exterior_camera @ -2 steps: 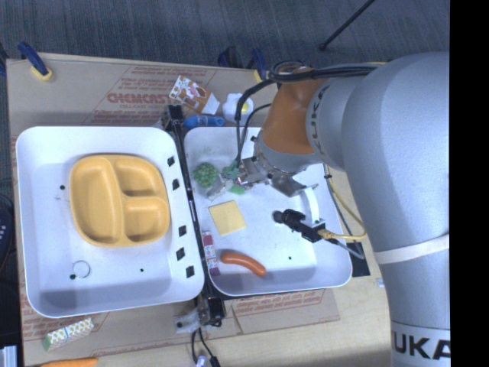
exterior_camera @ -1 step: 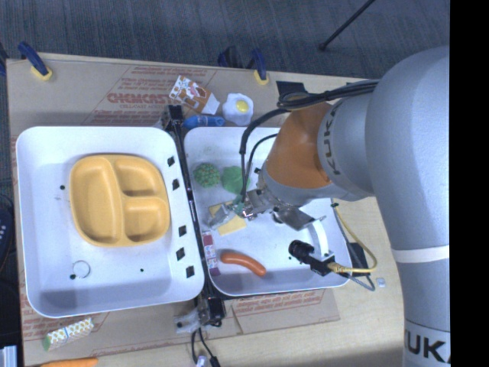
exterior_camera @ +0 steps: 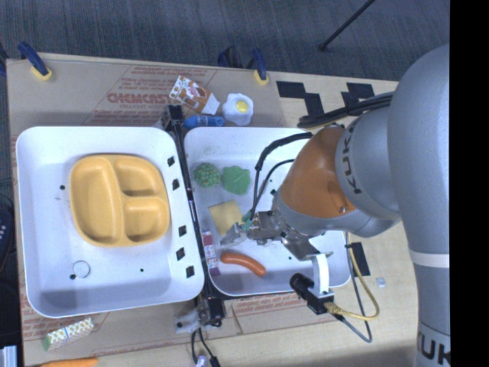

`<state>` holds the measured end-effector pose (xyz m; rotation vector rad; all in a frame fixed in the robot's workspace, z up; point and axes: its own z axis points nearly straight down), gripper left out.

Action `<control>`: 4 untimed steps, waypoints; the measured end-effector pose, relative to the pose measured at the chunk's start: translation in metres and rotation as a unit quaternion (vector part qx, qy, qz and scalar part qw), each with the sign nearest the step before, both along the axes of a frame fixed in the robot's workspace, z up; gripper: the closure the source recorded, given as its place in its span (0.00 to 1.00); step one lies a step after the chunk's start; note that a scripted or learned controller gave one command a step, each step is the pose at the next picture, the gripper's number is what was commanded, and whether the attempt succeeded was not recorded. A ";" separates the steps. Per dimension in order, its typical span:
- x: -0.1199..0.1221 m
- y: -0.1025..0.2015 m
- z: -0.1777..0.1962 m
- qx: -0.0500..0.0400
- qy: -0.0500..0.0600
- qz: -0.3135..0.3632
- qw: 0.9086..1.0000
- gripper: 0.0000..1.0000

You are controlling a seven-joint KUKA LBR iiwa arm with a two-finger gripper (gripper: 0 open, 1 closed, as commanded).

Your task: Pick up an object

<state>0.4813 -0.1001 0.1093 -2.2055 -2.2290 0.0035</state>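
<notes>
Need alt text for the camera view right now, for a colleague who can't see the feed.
A grey arm with an orange band reaches from the right into the right white bin, its gripper low beside a yellow block, above an orange sausage; two green items lie further back. The left bin holds a yellow divided tray.

The grey arm (exterior_camera: 416, 151) reaches in from the right, bent downward. Its orange wrist band (exterior_camera: 317, 178) sits above the gripper (exterior_camera: 241, 232).

The gripper (exterior_camera: 238, 235) hangs low in the right bin (exterior_camera: 321, 277), just beside a yellow block (exterior_camera: 223, 214). An orange sausage (exterior_camera: 243, 264) lies at its six o'clock. Two green pieces (exterior_camera: 221, 177) sit at twelve.
</notes>
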 end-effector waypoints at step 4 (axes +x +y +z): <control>-0.004 0.000 -0.017 -0.002 -0.003 0.167 0.986 0.00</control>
